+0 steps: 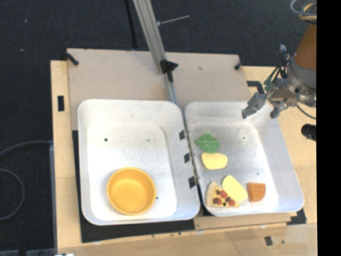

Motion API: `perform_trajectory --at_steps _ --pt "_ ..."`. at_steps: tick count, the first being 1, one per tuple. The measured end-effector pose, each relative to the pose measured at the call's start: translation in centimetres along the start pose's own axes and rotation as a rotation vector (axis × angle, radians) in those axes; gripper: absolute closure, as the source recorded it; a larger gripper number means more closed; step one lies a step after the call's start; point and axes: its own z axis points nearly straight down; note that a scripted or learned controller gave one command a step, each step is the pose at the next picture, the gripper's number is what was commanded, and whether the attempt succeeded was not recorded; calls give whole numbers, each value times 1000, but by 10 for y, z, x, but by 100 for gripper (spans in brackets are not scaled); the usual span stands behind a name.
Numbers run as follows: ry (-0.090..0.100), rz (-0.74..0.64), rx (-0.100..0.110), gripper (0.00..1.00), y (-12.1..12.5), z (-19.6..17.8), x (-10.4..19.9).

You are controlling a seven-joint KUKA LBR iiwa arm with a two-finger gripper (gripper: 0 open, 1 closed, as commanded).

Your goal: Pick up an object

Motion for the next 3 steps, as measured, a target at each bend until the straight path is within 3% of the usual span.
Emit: perform_trajectory --at_steps 1,3 --pt "0 0 0 0 0 0 0" --pt "0 2 5 0 5 100 3"
